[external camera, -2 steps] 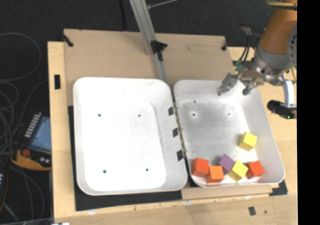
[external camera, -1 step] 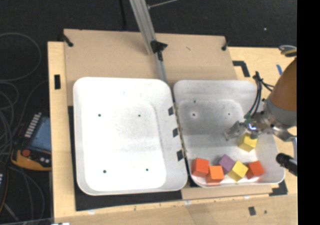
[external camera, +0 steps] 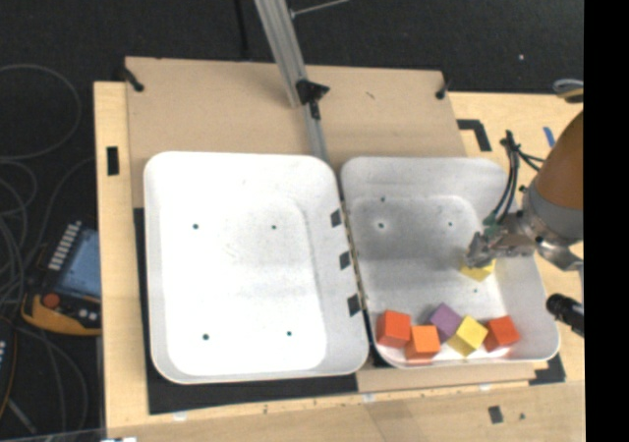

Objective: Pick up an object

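Note:
My gripper point(external camera: 481, 254) is low over the right side of the right bin point(external camera: 413, 194), reaching in from the right. A small yellow block point(external camera: 478, 273) shows just under its tip, touching it or very close to it. The gripper body hides the block's upper part. Along the bin's front edge lies a row of blocks: an orange-red one point(external camera: 395, 326), an orange one point(external camera: 425, 340), a purple one point(external camera: 447, 319), a yellow one point(external camera: 471, 333) and a red one point(external camera: 502, 331).
The left bin point(external camera: 241, 263) lies beside the right one, with clips along their shared wall point(external camera: 346, 258). A slanted metal rail point(external camera: 285, 37) runs in from the back. Cables and a handheld pendant point(external camera: 74, 273) lie off the bench's left edge.

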`<state>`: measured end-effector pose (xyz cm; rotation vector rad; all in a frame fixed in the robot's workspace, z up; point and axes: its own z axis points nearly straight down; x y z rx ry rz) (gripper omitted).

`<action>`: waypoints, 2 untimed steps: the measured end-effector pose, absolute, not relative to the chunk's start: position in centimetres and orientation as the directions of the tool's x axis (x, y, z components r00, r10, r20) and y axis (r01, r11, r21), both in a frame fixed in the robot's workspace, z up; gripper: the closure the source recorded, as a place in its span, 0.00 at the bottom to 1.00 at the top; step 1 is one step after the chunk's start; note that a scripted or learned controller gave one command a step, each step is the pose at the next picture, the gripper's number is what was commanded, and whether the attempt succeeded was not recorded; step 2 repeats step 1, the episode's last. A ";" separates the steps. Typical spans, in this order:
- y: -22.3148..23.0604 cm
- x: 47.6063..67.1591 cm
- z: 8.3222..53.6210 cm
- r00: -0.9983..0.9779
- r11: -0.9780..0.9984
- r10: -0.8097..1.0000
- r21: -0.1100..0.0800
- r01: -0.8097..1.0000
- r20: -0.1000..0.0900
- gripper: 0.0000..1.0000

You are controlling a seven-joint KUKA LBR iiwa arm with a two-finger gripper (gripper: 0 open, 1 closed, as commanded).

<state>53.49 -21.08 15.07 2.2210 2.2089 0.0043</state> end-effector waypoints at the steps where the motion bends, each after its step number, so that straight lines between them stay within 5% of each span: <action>1: -21.1 53.5 15.0 0.007 -0.007 1.000 0.009 1.000 -0.005 0.00; 2: -21.1 53.5 15.0 0.007 -0.007 1.000 0.009 1.000 -0.005 0.00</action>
